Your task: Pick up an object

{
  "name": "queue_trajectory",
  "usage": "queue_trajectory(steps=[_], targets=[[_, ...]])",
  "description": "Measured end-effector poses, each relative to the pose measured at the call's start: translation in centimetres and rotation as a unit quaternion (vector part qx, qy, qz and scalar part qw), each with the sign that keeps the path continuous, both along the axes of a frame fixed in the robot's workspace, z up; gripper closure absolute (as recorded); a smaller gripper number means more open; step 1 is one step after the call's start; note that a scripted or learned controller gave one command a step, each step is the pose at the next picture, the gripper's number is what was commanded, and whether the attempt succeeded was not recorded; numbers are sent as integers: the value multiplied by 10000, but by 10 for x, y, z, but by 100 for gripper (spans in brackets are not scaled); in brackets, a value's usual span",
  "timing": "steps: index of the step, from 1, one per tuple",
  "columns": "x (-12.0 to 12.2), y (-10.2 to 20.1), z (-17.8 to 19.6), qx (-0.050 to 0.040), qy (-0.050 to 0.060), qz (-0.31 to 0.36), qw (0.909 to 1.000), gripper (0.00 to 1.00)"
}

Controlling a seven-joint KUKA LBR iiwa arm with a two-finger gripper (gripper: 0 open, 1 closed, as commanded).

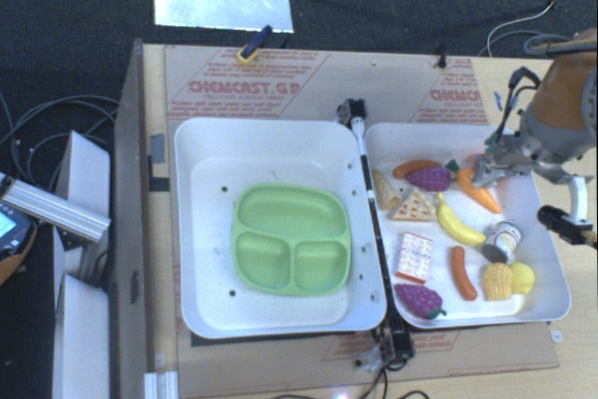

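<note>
Bench top brown board, two white bins side by side; left bin (201,201) holds green divided plate (291,236). Right bin (551,290) crowded with toy food. Gripper (486,171) low over carrot (478,190) at bin's far right side; whether jaws are wide or narrow cannot be told. Banana (460,225) just beside carrot, nearer front; purple grapes (428,176) just left of carrot. Risks, judged: fingers may straddle carrot's tapered body and slip off; neighbours could be nudged or pinched too; bin wall close behind gripper.
</note>
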State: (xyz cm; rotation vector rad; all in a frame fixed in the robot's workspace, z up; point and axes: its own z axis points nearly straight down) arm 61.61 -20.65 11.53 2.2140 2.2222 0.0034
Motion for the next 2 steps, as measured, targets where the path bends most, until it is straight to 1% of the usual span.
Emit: queue_trajectory(steps=[1,2], targets=[[0,0,0,1,2,0,10000,0],[5,11,-31,7,17,2,10000,0]])
